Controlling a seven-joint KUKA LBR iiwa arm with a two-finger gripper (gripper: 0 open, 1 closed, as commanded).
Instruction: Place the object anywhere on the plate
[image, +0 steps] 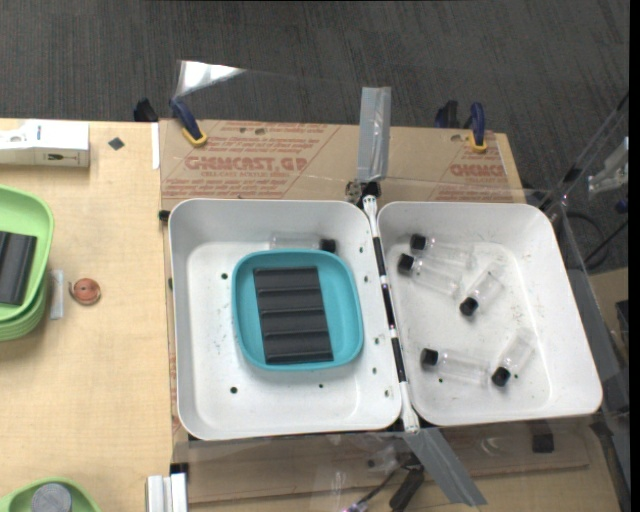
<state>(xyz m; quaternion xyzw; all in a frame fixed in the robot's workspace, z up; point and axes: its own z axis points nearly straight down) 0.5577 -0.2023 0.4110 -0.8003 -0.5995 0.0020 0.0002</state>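
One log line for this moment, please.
square teal plate, left white bin | clear black-capped vials, right white bin | another behind plate

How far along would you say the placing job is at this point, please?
Nothing looks done yet. The teal plate in the left bin carries a dark ribbed insert and no vial. One vial lies just behind the plate, still off it. Nothing is in hand. Five vials remain loose in the right bin, so picking and placing one is all still ahead.
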